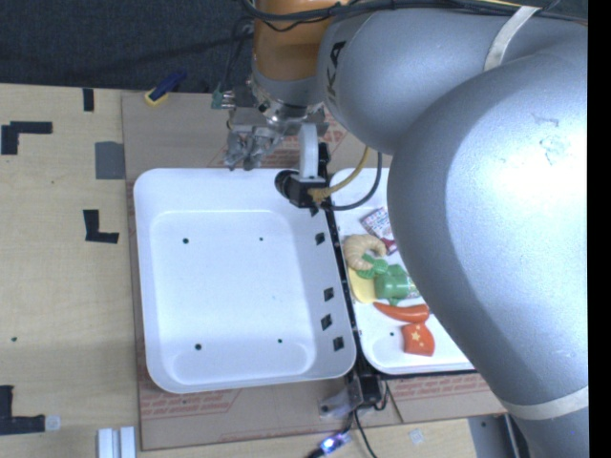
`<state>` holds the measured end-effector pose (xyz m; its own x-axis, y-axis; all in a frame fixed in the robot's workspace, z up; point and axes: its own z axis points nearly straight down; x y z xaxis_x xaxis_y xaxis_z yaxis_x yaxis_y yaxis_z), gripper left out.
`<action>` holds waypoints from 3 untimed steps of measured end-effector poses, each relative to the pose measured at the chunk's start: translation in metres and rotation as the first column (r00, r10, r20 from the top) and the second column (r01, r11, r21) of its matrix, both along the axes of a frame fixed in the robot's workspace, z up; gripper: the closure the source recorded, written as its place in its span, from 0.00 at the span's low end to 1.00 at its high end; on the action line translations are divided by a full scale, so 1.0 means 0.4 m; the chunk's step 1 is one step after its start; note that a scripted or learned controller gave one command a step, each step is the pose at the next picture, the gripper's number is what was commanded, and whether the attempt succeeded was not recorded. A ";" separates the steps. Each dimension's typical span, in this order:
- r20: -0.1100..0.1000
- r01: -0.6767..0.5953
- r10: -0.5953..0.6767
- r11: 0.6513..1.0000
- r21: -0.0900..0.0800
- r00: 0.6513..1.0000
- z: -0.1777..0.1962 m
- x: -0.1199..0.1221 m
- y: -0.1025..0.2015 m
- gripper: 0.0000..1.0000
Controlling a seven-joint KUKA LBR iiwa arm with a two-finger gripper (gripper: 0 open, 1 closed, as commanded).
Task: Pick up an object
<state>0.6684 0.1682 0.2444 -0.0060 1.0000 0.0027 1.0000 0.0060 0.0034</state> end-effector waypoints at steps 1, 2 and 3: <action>0.001 0.001 -0.001 1.000 0.000 1.000 0.156 0.000 0.056 1.00; -0.018 0.003 -0.004 1.000 -0.007 1.000 -0.369 -0.025 0.126 1.00; 0.002 0.009 -0.009 1.000 -0.004 1.000 -0.146 0.004 -0.028 1.00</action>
<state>0.6700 0.1570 0.1860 0.0031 1.0000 -0.0008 1.0000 -0.0031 0.0051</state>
